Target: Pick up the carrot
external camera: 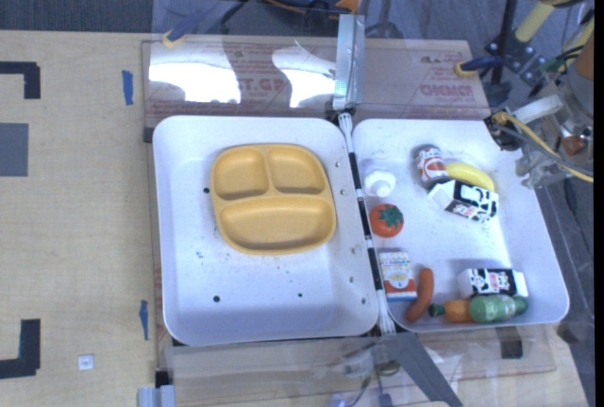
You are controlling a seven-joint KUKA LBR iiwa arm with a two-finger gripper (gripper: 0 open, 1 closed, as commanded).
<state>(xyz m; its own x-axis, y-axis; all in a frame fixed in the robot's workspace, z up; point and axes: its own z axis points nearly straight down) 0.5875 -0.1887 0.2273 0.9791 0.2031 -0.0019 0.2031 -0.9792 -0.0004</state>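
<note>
We see the carrot (457,311) at the near rim of the right bin (552,256), just in front of the spotted box (492,281). It looks small, light, hard and smooth, so we think it may slip. We would pinch it across its middle. The words on the box are too small to read. The claw (542,169) hangs far behind the box, well away from the carrot. We cannot tell if it is spread or pressed together.

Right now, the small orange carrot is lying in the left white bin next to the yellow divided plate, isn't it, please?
Not quite: the small orange carrot lies in the right white bin, near its front edge beside a green vegetable and a red sausage. The yellow divided plate sits alone in the left white bin. The camera view shows this.
</note>
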